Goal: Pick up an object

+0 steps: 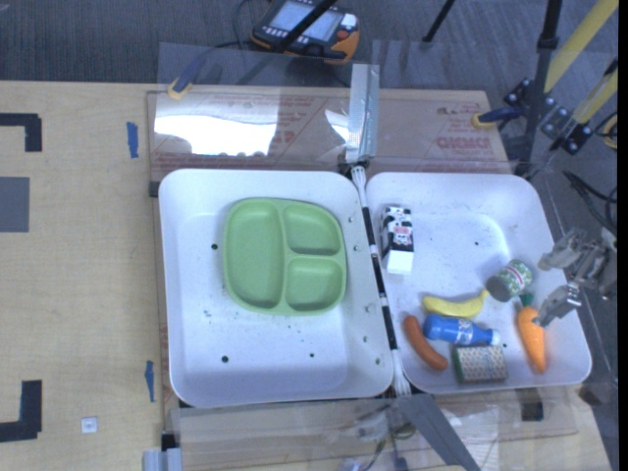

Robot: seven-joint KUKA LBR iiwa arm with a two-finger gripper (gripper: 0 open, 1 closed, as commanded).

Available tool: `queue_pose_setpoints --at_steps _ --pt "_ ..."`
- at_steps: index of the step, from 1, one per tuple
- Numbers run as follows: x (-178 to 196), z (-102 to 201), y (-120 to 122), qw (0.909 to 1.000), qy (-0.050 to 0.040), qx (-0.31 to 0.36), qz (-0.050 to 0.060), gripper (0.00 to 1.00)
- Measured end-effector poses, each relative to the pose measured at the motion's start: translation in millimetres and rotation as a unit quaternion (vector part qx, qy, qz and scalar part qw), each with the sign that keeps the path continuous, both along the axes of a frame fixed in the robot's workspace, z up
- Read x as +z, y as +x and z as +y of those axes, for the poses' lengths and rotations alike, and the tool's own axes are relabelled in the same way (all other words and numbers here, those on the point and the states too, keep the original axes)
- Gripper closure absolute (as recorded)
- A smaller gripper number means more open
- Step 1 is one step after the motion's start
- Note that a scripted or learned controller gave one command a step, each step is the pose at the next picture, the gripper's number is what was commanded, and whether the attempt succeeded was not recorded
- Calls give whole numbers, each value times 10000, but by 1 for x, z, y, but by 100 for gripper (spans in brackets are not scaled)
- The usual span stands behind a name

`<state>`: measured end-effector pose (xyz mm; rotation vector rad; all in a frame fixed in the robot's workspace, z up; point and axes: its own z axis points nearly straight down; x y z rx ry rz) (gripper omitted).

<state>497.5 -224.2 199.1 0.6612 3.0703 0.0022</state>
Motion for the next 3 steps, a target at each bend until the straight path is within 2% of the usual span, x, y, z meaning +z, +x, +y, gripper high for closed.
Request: queue_pose_setpoints --at_steps 1,2,3 --pt "-114 1 -16 9884 -2 1522 -12 0" --pt "-105 0 -13 9887 -6 1498 -38 100" --pt "22 0 -16 9525 -3 3047 -17 100"
